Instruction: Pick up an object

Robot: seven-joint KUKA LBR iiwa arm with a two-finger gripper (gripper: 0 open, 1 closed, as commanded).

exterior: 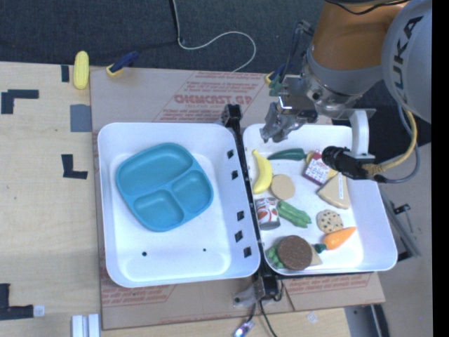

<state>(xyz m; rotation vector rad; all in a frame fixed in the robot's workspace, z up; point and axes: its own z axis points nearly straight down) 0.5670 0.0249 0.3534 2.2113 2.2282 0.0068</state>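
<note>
Burger (294, 252) at front, banana (262, 172) just below empty, slightly parted gripper (275, 130).

Bench (42, 209) bears 2 white bins (112, 209); yellow corn (81, 69) lies upper left.

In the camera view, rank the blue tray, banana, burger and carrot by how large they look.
1. Blue tray
2. Banana and burger: they look alike in size, so unranked
3. Carrot

Gripper (278, 126) above right bin (372, 255) of toy food — banana (262, 172), blue tray (164, 186) in left bin (112, 209)
</note>
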